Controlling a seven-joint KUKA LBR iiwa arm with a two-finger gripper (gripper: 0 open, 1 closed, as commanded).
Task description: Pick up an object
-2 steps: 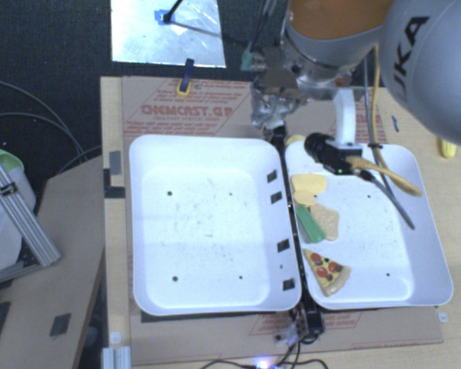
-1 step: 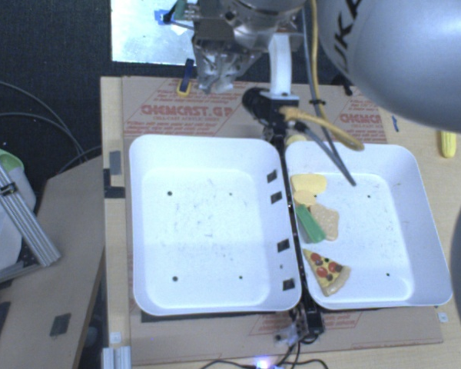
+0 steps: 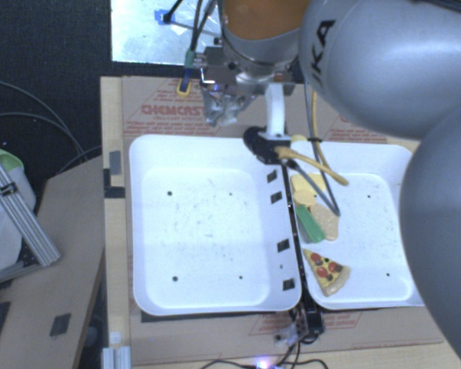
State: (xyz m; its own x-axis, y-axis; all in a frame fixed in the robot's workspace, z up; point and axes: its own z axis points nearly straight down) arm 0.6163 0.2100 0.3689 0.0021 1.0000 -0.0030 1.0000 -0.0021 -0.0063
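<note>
Pick candidate: a wedge-shaped toy pizza slice (image 3: 327,271), tan crust with red dots, is judged the easiest object to take, since it lies alone.
Where it lies: in the near left part of the shallow white right bin (image 3: 378,241), close to the wall shared with the other bin.
Approach: the descent is best made straight down over the middle of the slice, with the closing line set across its narrow width; the shared wall on its left leaves little room on that side.
Risk: the slice looks flat and low, so a grip placed too high would probably slip over it.
Look of the slice: a pale rim on the near right side, a yellow top and red spots; it lies flat on the bin floor.
Neighbours: just beyond it, a green oblong piece (image 3: 308,224) is seen overlapping a tan rounded piece (image 3: 329,227), with a yellow flat piece (image 3: 304,194) further back; this cluster is crowded and less suitable.
Left bin: the shallow white left bin (image 3: 200,229) is seen beside it.
Gripper: the grey two-finger gripper (image 3: 224,112) hangs beyond the far edge of the left bin, well apart from the slice; whether it is released or clenched cannot be told, and nothing is seen in it.
Step in hand: judged to be the travel towards the right bin, the pick not yet begun.
</note>
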